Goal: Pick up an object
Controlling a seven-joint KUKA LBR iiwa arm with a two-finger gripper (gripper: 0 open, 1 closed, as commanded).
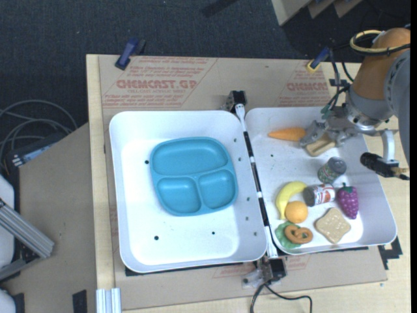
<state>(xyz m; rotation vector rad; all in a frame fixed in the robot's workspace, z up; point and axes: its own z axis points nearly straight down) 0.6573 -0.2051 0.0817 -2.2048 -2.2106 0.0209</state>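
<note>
- Gripper (324, 135) position: low inside the right bin (384, 201), close to that bin's far edge and right of its centre line. The grey arm (374, 87) with its orange band enters from the right side of the bench (98, 175).
- Gripper state: the fingers sit around a small tan block (318, 147); whether they are closed on it or merely resting over it cannot be determined at this resolution.
- Orange carrot (287, 134): lies flat just beside the gripper, toward the wall that divides the two bins, near the far edge of the right bin.
- Small grey can (331, 170): near the middle of the right bin, on the near side of the gripper and apart from it.
- Near-edge cluster, right bin: yellow banana (287, 194), orange fruit (296, 212) touching it, a red-and-white bottle (320, 195) lying on its side, purple grapes (349, 201) next to the bottle, a slice of toast (333, 225), and a green plate with a pretzel (294, 235) in the near corner by the dividing wall.
- Left bin (124, 142): holds a blue sectioned tray (193, 175) at its centre, with three compartments facing up.
- Bench surface: brown printed cardboard; two blue clamps (129, 52) at its far edge.
</note>
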